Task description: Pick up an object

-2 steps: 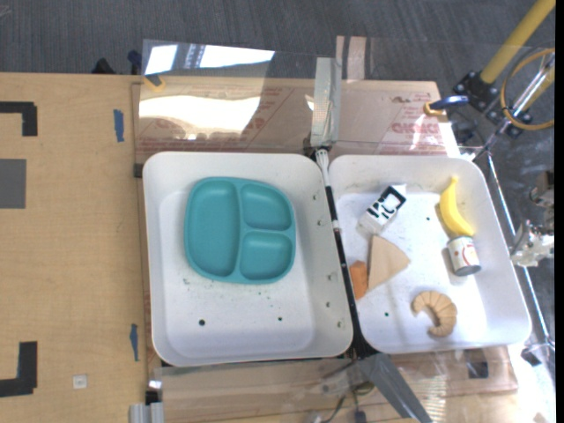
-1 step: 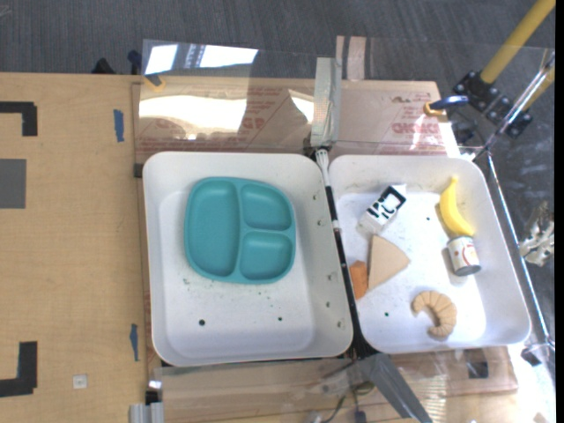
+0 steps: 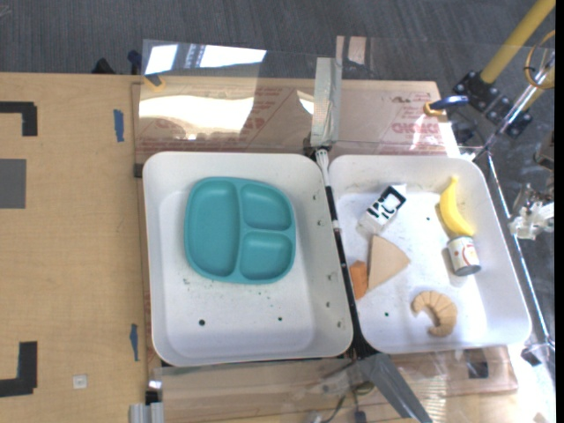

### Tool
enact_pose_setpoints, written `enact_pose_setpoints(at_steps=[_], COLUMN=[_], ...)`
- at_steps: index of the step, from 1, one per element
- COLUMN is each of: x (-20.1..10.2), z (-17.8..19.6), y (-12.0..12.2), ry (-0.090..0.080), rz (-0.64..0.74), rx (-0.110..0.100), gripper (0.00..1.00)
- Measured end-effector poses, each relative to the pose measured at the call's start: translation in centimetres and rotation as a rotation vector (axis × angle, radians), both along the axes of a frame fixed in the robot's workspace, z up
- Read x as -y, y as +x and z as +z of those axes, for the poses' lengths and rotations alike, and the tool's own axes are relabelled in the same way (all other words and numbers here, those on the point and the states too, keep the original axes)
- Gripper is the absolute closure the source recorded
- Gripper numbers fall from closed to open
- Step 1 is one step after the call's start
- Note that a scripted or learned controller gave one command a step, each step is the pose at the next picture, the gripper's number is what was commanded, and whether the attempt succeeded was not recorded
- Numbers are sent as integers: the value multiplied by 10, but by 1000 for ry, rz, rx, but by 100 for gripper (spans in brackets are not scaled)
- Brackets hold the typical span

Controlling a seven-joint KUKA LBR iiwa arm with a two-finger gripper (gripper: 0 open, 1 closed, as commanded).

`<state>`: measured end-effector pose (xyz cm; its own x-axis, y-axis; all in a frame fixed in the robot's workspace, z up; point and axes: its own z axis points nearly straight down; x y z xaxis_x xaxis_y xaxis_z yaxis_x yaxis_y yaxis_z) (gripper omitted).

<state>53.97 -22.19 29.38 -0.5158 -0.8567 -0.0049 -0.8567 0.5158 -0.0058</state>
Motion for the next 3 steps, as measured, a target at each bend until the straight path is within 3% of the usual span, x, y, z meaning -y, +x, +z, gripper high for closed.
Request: enact_pose_setpoints(at_steps=[1,2,3], x=[-1,1,1], z=[31,106,159], y=[104,64,32], ry=[-1,-2,0], rz=[313,-44,-347], rx=[2,7,6], gripper=[100,100,100])
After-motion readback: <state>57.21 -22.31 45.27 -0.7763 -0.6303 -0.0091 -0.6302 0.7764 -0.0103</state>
